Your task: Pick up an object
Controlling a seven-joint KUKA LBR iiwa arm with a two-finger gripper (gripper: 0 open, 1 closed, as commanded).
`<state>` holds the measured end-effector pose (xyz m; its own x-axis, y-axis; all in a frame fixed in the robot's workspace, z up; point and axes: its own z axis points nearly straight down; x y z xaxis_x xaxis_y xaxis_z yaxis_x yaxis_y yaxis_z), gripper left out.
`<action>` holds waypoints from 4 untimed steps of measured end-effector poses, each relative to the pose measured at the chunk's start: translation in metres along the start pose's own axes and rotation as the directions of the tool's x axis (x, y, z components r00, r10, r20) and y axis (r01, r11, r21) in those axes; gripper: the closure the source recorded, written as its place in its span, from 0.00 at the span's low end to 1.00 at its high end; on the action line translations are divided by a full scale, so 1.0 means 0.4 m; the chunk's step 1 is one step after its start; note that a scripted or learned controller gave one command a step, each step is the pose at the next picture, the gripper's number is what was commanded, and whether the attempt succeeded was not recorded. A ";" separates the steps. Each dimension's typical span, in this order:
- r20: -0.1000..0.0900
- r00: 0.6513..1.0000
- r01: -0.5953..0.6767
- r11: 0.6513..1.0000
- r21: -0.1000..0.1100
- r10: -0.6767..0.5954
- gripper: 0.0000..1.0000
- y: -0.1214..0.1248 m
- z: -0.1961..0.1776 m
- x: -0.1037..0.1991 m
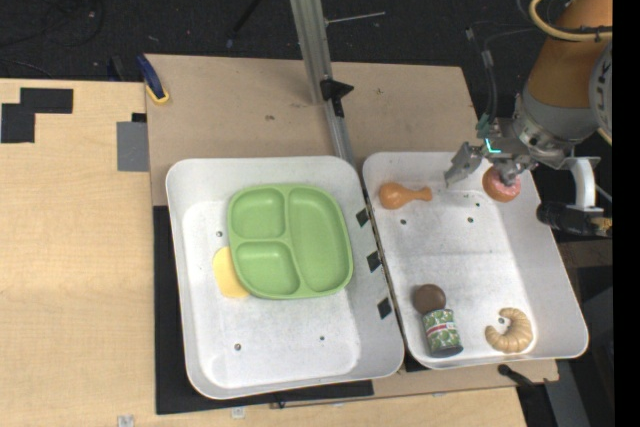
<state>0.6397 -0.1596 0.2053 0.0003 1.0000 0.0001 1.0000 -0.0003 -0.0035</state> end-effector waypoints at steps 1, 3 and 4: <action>0.000 1.000 0.000 1.000 -0.002 0.000 0.00 0.002 -0.003 0.000; 0.000 1.000 0.002 1.000 -0.002 -0.002 0.00 0.000 0.286 0.004; 0.009 1.000 0.001 1.000 -0.013 -0.001 1.00 0.006 0.245 -0.006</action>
<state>0.6419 -0.1621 0.1075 -0.0007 1.0000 -0.0093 1.0000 0.0007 0.0092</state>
